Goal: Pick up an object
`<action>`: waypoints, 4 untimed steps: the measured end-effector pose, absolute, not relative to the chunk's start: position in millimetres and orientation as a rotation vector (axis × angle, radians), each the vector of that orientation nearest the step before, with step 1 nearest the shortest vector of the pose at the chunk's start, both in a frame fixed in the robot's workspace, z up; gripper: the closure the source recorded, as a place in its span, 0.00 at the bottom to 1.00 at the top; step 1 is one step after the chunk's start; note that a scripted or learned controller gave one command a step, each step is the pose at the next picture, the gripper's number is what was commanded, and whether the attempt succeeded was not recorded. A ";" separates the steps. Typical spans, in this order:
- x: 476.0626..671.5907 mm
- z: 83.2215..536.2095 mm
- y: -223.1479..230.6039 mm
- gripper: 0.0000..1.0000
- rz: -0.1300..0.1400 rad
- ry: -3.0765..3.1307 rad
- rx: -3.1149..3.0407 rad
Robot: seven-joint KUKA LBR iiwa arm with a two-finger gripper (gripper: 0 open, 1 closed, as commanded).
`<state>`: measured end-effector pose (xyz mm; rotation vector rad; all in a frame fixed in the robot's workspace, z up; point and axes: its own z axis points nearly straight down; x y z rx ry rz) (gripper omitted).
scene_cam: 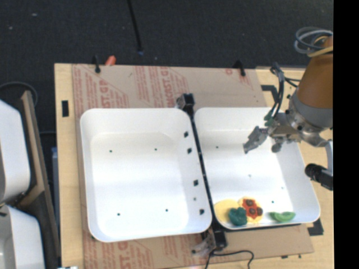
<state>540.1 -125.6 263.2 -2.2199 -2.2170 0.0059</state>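
Observation:
The right bin [224,129] holds a cluster of small objects along its near edge: a yellow piece [224,211], a teal piece [238,217], an orange-red piece [251,207] and a green piece [282,216]. My gripper [264,142] hangs over the far half of the right bin, well above and behind those objects. Its two grey fingers [253,139] are spread apart with nothing between them.
The left bin [90,150] lies beside the right one, with a black divider strip [194,150] between them. The arm's orange-banded wrist [317,88] reaches in from the right. Both bins rest on a cardboard-covered bench [134,86].

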 end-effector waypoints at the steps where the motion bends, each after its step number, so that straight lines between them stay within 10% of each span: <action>1: 541.2 266.4 -125.6 0.00 -0.001 -2.221 -2.223; 4: 534.1 134.0 -122.4 0.00 0.004 -2.218 -2.221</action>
